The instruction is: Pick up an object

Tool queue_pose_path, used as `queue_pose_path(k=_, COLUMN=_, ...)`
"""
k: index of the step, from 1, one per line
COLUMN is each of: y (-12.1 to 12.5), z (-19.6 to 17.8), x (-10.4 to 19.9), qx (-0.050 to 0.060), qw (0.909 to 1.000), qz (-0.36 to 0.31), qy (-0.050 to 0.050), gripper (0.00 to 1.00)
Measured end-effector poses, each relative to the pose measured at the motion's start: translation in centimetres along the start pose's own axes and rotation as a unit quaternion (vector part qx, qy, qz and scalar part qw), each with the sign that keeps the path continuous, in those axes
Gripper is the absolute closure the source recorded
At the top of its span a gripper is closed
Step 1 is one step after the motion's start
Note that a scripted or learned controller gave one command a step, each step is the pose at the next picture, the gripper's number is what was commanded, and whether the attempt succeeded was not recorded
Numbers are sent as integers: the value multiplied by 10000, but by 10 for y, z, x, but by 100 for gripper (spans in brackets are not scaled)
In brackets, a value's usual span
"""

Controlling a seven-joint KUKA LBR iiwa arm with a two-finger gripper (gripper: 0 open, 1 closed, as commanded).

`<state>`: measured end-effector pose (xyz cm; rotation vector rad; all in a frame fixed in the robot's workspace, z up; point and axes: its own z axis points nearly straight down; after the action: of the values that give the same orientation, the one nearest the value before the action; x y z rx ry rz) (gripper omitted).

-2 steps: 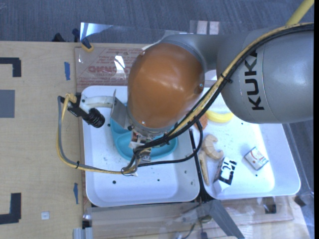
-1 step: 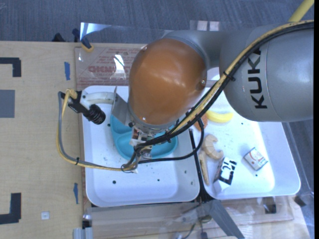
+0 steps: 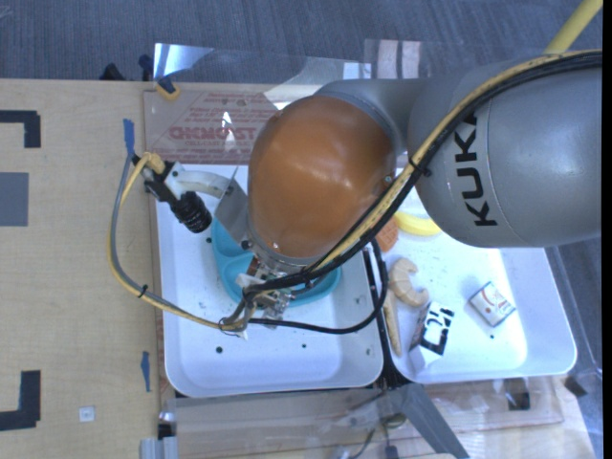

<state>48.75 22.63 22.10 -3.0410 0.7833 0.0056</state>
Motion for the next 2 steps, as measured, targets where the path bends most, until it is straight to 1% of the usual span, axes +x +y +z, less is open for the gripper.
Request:
queue_pose_path(k=1, y=-3, z=33, x=6, qx=1, qw=9905, qz=1376, qy=1, gripper=100)
queue_pose_path(k=2, y=2, z=38, x=-2, qx=15, qw=9625, qz=2714, qy=8, gripper=100)
